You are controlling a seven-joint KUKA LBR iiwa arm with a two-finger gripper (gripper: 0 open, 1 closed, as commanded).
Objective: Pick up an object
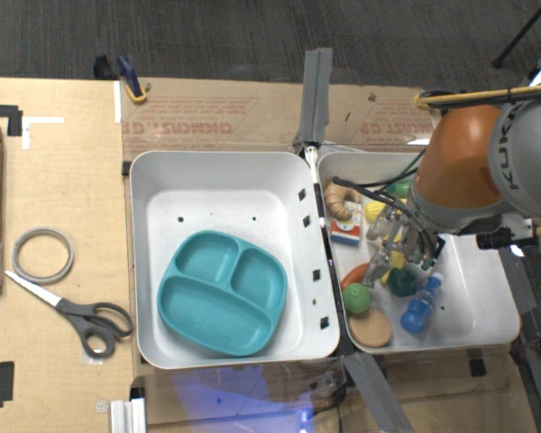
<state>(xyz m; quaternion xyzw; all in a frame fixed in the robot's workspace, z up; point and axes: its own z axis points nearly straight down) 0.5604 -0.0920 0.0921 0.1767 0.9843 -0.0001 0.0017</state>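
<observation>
- You have the arm (473,165) reaching in from the right, with its gripper (392,255) low in the right bin (487,327), down among the clutter.
- You cannot tell from this view how the claw stands; the wrist and cables hide it, and nothing can be seen held.
- Your candidates lie close together under and beside the gripper: a green ball (358,299), a dark green piece (402,283), a blue bottle-like toy (418,312), a tan disc (371,330), a yellow piece (375,212) and a beige ridged item (341,200).
- The green ball sits just left of the gripper; it looks light and smooth, so it may roll away from a pinch. Take it across its widest part.
- The blue toy looks like stiff, light plastic; grip across its narrower body.
- The tan disc lies flat and offers little to pinch.
- The left bin (153,242) holds a teal divided tray (222,293), well apart from the gripper.
</observation>
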